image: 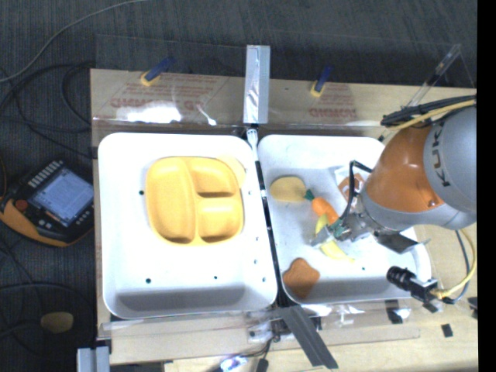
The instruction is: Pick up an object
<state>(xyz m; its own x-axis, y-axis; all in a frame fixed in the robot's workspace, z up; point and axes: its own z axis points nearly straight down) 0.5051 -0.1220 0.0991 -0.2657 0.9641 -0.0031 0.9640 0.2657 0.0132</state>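
Observation:
In the right bin [325,147] lie a pale yellow round piece [287,188], an orange carrot-like piece [323,207], a yellowish-green piece [334,249] and a brown lump [301,277]. My gripper [335,232] hangs low over the carrot and the yellowish piece in the bin's middle, reaching in from the right. The wrist covers part of a white-and-orange thing [349,183] behind it. A green bit [321,225] shows at the fingertips, but whether it is held is unclear.
The left bin [124,208] holds a yellow divided tray [194,199]. Blue and yellow clips [157,70] sit on the board behind the bins. A handheld pendant [48,201] lies on the floor at the left.

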